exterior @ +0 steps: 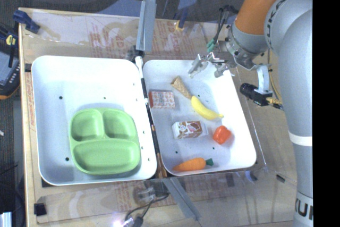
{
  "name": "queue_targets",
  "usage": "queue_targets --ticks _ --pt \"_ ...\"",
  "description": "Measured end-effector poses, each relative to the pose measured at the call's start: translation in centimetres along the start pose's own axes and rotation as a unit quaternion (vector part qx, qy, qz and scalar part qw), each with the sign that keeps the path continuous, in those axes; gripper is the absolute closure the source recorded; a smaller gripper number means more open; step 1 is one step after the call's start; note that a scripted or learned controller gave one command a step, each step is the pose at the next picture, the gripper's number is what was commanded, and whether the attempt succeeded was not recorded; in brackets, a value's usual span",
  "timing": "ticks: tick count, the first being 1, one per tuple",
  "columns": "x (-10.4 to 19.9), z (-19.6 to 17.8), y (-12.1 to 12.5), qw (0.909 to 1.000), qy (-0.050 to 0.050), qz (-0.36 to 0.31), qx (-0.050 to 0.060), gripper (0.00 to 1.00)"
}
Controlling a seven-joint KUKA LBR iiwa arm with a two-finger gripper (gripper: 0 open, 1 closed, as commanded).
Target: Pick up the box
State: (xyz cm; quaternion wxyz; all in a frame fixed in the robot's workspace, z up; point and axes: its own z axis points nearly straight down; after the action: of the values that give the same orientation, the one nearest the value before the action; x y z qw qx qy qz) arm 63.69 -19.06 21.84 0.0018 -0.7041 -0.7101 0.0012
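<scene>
Camera view places the gripper (208, 65), fingers apart, at 1 o'clock from the box (188, 129), judged light, rigid; grasp its long sides.

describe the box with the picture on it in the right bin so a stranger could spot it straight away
Start at the right bin of the two white ones. Near its middle lies the small white box, just below the banana and left of the red pepper. Its pale face with a brown picture sets it apart from the reddish packet lying up and to its left.
</scene>
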Motion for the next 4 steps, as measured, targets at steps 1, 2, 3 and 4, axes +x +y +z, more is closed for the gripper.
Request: queue_targets --ticks 1,2,3,4 --pt "5.2 9.1 2.1 0.9997 0.0 -0.025 0.0 0.0" --pt "8.1 12.6 1.1 0.9994 -0.003 -0.035 -0.001 0.0" --pt "7.8 12.7 -3.1 0.9996 -0.001 -0.028 0.0 0.0" --pt "8.3 12.5 -9.4 0.9999 -0.005 -0.009 -0.003 0.0"
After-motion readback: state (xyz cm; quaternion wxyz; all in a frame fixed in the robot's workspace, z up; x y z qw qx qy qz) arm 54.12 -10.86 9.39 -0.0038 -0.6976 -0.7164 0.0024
